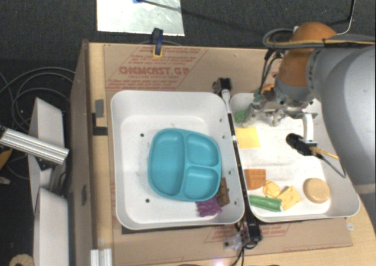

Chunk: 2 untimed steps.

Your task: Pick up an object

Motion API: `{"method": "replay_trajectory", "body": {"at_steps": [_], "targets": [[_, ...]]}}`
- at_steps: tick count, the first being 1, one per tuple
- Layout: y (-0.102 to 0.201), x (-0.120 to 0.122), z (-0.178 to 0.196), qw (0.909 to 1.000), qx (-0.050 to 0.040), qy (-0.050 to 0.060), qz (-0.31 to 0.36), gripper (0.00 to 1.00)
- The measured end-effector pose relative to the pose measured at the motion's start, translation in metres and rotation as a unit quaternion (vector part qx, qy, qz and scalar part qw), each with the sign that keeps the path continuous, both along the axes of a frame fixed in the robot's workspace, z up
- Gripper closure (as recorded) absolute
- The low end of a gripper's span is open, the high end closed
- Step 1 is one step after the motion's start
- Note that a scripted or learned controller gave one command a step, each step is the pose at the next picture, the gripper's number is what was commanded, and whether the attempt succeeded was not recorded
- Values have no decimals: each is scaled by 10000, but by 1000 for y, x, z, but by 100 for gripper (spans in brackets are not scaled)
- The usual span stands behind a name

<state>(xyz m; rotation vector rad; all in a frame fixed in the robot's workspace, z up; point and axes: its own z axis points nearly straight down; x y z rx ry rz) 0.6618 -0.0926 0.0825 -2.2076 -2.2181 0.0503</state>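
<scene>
Where the grey arm dips over the far end of the right bin (273,156), the claw (267,115) hangs low above the white floor. Whether it is released or clenched cannot be told. Just beside the claw, on the view's left, a small green piece (239,116) lies against the bin wall. A little nearer the camera than the claw sits a yellow square (247,137). Further toward the camera, well apart from the claw, lie an orange-brown square (255,178), yellow scraps (281,193), a green cylinder (264,202) and a tan disc (316,190). To the view's left of the claw, past the shared wall, the left bin (132,141) holds a teal divided plate (185,164), with a purple lump (207,207) and a brown bit (224,191) at its near edge. Both bins rest on a cardboard sheet (153,68) printed in red, laid on dark carpet (47,12). Beyond the claw and leftward, a pale sheet (140,0) lies on the carpet. Black cables (23,91) loop at the far left.
</scene>
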Motion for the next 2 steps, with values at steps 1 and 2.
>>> {"method": "replay_trajectory", "body": {"at_steps": [1,2], "targets": [[8,-11,2,9999,68,-157,-22,0],[-6,8,3,9998,72,-168,-19,0]]}}
